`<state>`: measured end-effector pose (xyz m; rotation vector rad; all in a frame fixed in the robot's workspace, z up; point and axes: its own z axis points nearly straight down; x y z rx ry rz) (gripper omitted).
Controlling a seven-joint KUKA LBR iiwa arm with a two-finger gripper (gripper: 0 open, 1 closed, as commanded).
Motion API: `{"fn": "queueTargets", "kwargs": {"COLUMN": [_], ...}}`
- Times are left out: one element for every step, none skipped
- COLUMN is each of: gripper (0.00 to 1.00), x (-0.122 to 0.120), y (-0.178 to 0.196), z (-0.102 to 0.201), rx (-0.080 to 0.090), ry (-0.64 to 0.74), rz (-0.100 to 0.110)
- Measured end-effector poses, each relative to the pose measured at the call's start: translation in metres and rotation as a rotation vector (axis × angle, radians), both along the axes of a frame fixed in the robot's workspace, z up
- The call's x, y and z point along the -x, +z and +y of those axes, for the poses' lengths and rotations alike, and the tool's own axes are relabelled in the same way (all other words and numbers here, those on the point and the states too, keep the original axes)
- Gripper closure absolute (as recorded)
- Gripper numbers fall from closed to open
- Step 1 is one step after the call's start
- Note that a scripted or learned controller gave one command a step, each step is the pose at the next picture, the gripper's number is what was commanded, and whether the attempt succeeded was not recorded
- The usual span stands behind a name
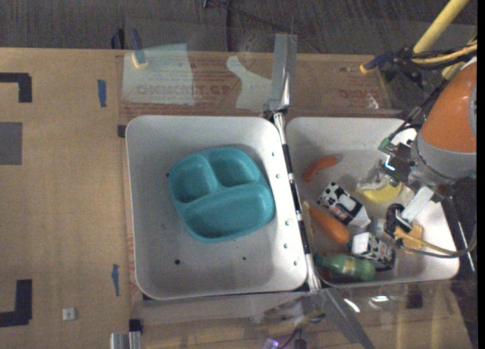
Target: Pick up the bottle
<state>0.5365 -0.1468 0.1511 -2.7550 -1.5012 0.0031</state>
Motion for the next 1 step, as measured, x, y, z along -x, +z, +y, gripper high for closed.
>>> {"fn": "queueTargets", "kwargs": {"gripper": [0.0], "x": [-0.0024], "y": [-0.0576], "z": [-0.0499], "rx": [0.001], "ry": [-0.242], "rz": [0.0]}}
